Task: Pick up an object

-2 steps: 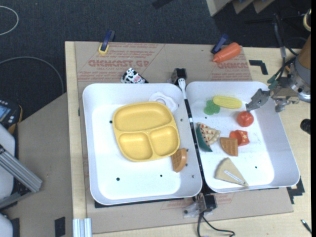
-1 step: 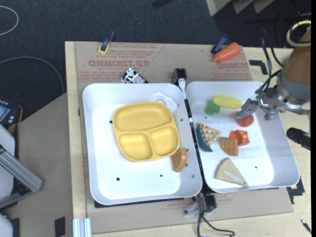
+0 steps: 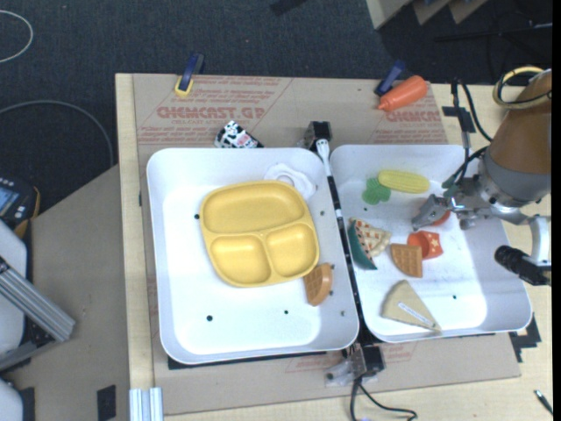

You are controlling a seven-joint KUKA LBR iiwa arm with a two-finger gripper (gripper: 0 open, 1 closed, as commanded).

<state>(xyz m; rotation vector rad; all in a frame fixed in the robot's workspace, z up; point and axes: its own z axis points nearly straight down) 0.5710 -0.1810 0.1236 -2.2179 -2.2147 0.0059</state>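
Note:
My gripper (image 3: 431, 214) reaches in from the right over the right bin (image 3: 504, 318), with the grey arm and its orange band (image 3: 526, 139) behind it. It is open, with its tips just above a red toy piece (image 3: 429, 244); nothing is held between them. Close by lie a brown waffle piece (image 3: 406, 260), a pizza slice (image 3: 369, 239), a yellow corn cob (image 3: 403, 181), a green piece (image 3: 376, 192) and a pale cheese wedge (image 3: 408, 307).
The left bin (image 3: 175, 305) holds a yellow divided plate (image 3: 259, 232), a small brown bread piece (image 3: 319, 283) and a white ring (image 3: 294, 179). An orange carrot toy (image 3: 403, 93) and a black-and-white toy (image 3: 235, 135) lie on the bench behind the bins.

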